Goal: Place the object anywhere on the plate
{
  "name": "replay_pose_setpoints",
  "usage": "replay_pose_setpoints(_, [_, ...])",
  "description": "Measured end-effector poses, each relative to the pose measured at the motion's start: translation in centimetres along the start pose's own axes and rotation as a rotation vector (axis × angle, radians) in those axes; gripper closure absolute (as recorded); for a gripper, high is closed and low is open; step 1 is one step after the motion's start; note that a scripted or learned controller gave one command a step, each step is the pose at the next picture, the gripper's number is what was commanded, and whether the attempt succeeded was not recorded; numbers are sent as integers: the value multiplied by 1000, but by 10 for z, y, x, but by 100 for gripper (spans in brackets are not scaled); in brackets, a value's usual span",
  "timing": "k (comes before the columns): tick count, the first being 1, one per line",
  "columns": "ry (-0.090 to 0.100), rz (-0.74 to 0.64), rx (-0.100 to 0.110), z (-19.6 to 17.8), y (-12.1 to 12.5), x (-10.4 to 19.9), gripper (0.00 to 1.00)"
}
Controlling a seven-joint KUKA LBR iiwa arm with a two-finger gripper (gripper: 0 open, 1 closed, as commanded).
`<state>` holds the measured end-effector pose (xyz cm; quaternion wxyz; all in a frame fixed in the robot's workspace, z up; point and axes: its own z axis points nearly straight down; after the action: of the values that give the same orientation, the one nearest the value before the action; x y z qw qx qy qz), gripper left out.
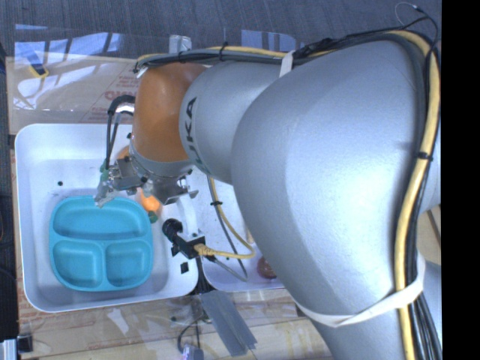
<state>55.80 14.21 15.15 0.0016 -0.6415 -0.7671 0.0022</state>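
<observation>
The gripper is at the top right edge of the blue plate with something orange beside it, so I think the drop comes next, though I cannot tell its grip.

The arm bears partly visible dark lettering, unreadable.

Dark grey carpet floor; wooden bench top under glossy clear sheet.
</observation>
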Motion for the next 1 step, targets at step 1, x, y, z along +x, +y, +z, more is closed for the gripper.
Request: replay_pose_setpoints(1, [1,440,-1,61,42,4,0])
